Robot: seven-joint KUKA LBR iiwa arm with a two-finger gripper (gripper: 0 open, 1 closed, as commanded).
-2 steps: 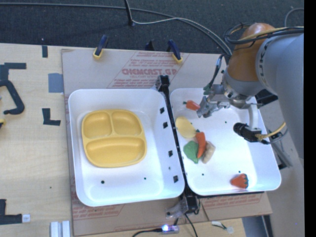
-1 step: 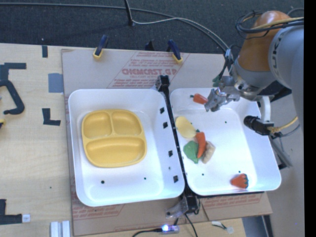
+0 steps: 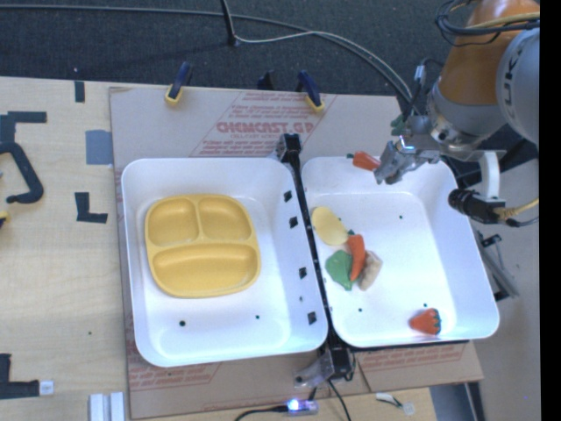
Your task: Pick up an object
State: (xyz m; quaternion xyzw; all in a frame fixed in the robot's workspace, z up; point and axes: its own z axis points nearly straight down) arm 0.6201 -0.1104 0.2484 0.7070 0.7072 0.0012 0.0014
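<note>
A: Fingers first. State?
B: Gripper sits over the back edge of the right bin, pointing down-left. Fingers too small and dark to read, so I cannot tell whether they are apart or together. Nothing visibly between them.
A: What's nearest?
B: A small orange-red piece on the bin's back rim, just beside the gripper tip. Touching or not, cannot tell.
A: Arm?
B: Grey arm with the orange band comes in from the right, above the right bin's far corner.
A: Rest of the right bin?
B: A cluster near the divider: yellow piece, green piece, orange carrot-like piece, tan piece, all touching or overlapping. 1 red-orange item alone near the front right corner, well apart from the cluster.
A: Left bin?
B: Left bin holds 1 yellow divided plate with 3 compartments.
A: Underneath?
B: Both bins rest on cardboard on the wooden surface, with 2 blue-yellow clamps at the back.
</note>
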